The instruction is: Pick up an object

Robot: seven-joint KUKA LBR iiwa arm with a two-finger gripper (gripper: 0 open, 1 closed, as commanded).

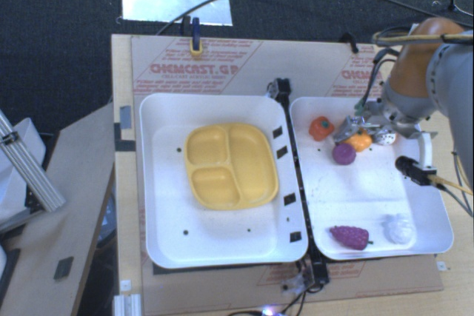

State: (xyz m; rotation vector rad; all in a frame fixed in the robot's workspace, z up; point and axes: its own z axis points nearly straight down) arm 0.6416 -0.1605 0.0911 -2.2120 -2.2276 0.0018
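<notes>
Fingers (358, 131) of the gripper (361, 133) sit low in the right bin (370, 196), around a small orange object (361, 141); whether they clamp it I cannot tell. Just beside them lie a purple ball (344, 153) and an orange fruit (321, 128). Nearer the camera rest purple grapes (349, 236) and a white lump (399, 229). Well to their left, a yellow tray (229, 165) fills the left bin (163, 181).

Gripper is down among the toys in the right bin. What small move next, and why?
Probably close and lift a little. The gripper sits low in the right bin, right at a small orange-yellow object, with a purple ball touching beside it and an orange toy close by. A short lift would show whether anything came up.
</notes>
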